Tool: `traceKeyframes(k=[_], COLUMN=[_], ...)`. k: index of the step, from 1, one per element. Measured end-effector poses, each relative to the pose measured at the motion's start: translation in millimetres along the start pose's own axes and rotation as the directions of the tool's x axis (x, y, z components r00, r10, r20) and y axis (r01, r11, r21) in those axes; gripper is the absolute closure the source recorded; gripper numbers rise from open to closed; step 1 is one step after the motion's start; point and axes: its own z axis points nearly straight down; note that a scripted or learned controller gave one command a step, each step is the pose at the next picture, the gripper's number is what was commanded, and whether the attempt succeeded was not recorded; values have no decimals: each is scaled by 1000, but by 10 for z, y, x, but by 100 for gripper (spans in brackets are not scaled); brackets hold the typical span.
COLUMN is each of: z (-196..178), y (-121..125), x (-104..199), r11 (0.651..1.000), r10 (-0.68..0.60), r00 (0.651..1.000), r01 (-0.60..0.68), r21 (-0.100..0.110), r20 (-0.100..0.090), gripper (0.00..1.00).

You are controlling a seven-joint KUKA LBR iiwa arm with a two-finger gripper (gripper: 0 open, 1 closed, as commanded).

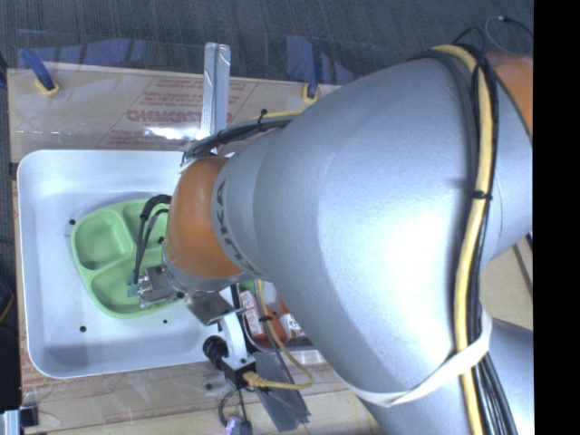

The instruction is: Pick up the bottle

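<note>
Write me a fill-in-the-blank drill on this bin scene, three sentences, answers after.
1. The divided tray in the left bin is coloured ____.
2. The band above the arm's wrist is coloured ____.
3. The arm covers the tray's ____ side in the camera view.

Missing words: green; orange; right

The arm point(362, 225) hides the right bin and perhaps the bottle.
</note>
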Motion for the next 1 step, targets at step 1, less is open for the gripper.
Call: traceKeyframes(k=[1], z=[-800], y=[0], x=[51], r11=[996], r10=[-88], r00=[996], r01=[88], r21=[4], r20=[0], gripper=[100])
